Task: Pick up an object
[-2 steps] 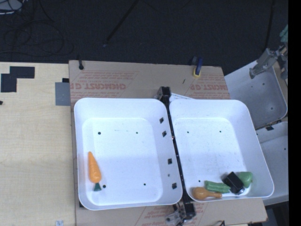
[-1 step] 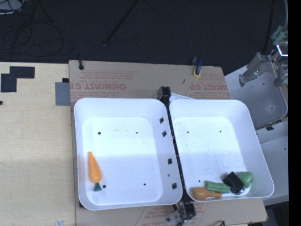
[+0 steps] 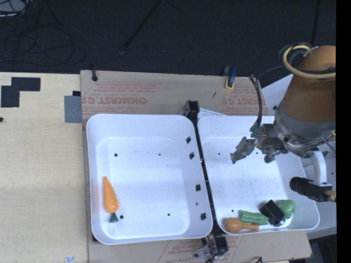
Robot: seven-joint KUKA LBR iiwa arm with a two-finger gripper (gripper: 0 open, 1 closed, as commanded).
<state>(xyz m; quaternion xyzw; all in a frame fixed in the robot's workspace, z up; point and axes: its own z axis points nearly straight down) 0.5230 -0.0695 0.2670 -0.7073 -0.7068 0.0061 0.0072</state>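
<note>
My gripper (image 3: 253, 156) hangs over the middle of the right bin (image 3: 236, 126), open, with nothing between its grey fingers (image 3: 239, 150). At that bin's front edge lie a tan pear-shaped toy (image 3: 239, 225), a green pod (image 3: 253, 217), a rounder green piece (image 3: 286, 206) and a black block (image 3: 272, 211) resting across the green ones. All of them sit well below and to the right of the gripper. In the left bin (image 3: 96, 131) an orange carrot (image 3: 109, 195) with a green stem lies near the front left corner.
A black divider strip (image 3: 198, 169) runs between the two bins. The bins rest on a cardboard sheet (image 3: 142, 92) with a blue and yellow clamp (image 3: 230, 78) at its far edge. Light wooden bench (image 3: 38, 174) spreads to the left.
</note>
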